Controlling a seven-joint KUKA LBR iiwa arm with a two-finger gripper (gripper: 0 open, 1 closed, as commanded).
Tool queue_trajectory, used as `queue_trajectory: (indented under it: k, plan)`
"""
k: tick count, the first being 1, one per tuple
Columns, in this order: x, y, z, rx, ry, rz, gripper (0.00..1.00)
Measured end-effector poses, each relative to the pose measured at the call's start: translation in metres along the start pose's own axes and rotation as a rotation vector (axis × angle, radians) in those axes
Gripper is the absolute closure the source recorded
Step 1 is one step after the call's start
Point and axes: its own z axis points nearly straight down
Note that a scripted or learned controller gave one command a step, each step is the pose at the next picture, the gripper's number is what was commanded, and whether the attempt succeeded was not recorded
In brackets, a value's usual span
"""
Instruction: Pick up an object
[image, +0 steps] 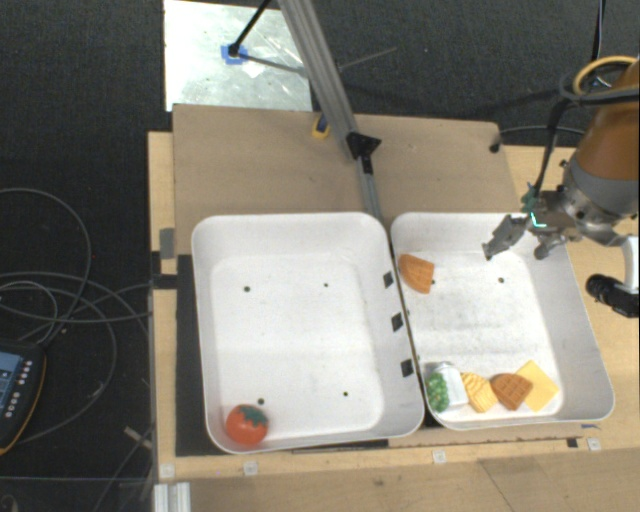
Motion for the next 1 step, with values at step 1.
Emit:
queue_trajectory:
  k: [1]
  plan:
    - [0.0000,0.0007,-0.0020,-0.003,-0.001,-0.001,0.00]
